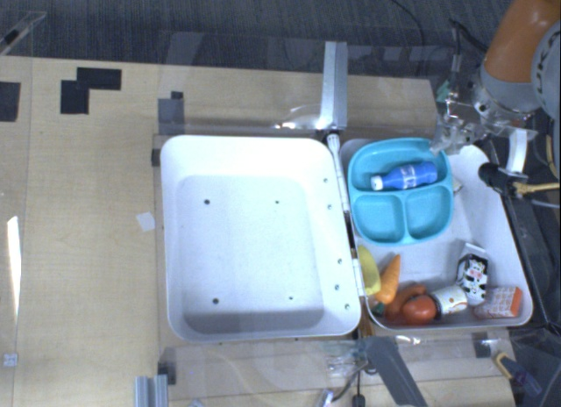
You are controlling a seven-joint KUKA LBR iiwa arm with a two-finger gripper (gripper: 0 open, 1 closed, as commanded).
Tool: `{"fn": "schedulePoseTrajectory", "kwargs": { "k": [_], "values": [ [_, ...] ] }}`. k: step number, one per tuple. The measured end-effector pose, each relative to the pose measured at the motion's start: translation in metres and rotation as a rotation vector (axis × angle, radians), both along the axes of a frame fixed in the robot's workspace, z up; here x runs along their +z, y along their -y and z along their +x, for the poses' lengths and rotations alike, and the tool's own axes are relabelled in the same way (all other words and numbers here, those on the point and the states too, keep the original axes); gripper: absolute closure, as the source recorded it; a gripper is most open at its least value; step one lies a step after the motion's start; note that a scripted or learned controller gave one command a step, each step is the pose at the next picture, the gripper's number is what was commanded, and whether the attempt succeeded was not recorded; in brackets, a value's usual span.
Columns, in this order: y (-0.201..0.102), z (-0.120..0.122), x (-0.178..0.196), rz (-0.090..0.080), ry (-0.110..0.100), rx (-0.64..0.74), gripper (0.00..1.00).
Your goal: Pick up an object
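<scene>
Several candidates sit in the right bin, none yet picked. Nearest the arm is a blue bottle, lying on its side in the big top compartment of a blue divided tray, white cap toward the view's left. Further down, at the bin's near edge: a yellow piece, a carrot leaning beside it, a tomato, a white cup-like item, a small black-and-white box and a pinkish block (all bunched close, some touching). Left bin lies alongside, separated by the shared rim.

Step in hand, judging by the layout: approach, pre-grasp. Gripper hovers at the tray's upper right corner, just beside the bottle's base end, w/ nothing seen between its fingers. Spread or pressed together — can't tell; it's too blurred.

Next move prob. needs a shift left over the bottle, fingers across its short axis, then descent.

Arm comes in from upper right, orange band above the wrist, wrist angled down-left.
</scene>
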State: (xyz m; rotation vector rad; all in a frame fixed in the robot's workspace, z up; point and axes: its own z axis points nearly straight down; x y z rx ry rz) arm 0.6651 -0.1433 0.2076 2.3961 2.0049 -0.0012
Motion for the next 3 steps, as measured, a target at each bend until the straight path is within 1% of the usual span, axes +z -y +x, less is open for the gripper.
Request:
{"fn": "schedulePoseTrajectory", "kwargs": {
  "k": [1,2,3],
  "values": [
    [0.033,-0.016,-0.052,0.007,-0.007,0.196,1.0],
    [0.016,0.005,0.018,0.011,-0.008,0.247,1.0],
    [0.014,0.006,0.028,0.01,-0.007,0.254,1.0]
  ]
}}
